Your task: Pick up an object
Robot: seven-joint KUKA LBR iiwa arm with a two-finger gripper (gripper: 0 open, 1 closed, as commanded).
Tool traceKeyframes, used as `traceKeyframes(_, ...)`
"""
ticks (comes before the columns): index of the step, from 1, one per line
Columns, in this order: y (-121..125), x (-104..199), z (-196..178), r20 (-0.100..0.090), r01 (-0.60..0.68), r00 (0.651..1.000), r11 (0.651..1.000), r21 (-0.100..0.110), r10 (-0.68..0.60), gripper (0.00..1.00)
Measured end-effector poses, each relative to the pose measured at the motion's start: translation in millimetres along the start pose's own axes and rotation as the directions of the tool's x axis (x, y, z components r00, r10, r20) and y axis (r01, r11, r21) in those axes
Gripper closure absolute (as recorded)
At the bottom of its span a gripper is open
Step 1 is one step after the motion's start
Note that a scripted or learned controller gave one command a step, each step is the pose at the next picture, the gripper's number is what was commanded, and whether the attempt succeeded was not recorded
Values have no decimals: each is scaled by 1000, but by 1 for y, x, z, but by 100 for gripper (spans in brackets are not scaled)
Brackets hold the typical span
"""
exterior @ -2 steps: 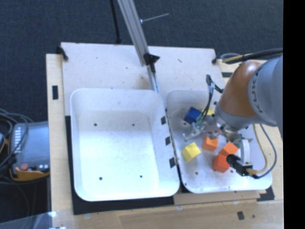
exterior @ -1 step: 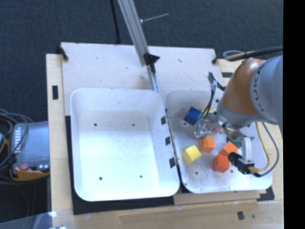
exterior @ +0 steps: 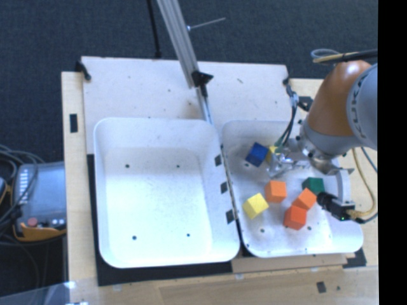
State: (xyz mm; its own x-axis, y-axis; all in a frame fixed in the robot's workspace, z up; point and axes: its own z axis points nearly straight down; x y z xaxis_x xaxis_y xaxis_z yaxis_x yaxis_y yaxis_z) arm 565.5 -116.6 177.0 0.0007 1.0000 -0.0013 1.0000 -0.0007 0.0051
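Blocks lie scattered in the right-hand shallow white plastic bin (exterior: 254, 250), and any of them would serve the task. Taking the small blue cube (exterior: 257, 154) as landmark: the gripper (exterior: 282, 159) hangs just beside it, toward the arm, with a sliver of a yellow piece (exterior: 273, 150) between the two. An orange cube (exterior: 276, 191) sits below the blue cube; a yellow cube (exterior: 255, 205) lies further below, near the bin's inner wall. Well away from the blue cube, toward the bin's outer corner, two more orange blocks (exterior: 299, 210) touch each other, with a green block (exterior: 313, 185) just above them.

Whether the claw is spread or closed cannot be told here, since the wrist hardware blurs into the bin floor, and nothing is visibly held.

Judging from this, the risk is a miss: the claw stands at the blue cube's edge rather than over it, so closing may nudge it aside or pinch the yellow sliver instead.
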Motion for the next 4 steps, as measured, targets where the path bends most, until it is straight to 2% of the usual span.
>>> traceKeyframes(2,3,-3,-74,0,6,1000,1000,0,-6,100)
traceKeyframes(3,-11,52,-62,-2,7,1000,1000,6,-7,100)
traceKeyframes(4,-26,96,-70,-3,8,1000,1000,5,-8,100)
